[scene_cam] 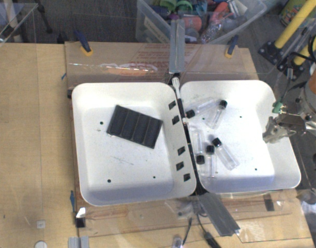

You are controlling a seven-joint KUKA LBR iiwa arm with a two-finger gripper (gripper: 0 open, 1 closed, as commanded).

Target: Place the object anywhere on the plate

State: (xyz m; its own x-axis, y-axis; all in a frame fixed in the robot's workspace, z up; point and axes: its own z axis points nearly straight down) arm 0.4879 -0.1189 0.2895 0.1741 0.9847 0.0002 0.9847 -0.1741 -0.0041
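Bench: pale wooden tabletop [24, 138]; a clear plastic tub of mixed coloured items [199, 6] sits at top centre.
Bins: two shallow white bins, the left bin [91, 182] and the right bin [253, 177], touching along the centre.
Plate: one dark ribbed rectangular plate [135, 126], tilted, in the left bin's upper middle, bare white floor around it.
Objects: about five clear plastic vials with black caps [220, 151], clustered in the right bin's left half.
Gripper: metal two-finger gripper [274, 129] at the right bin's right edge; whether it is open cannot be told, and nothing visible in it.

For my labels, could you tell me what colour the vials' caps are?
Black, on clear vials in the right bin; camera view.
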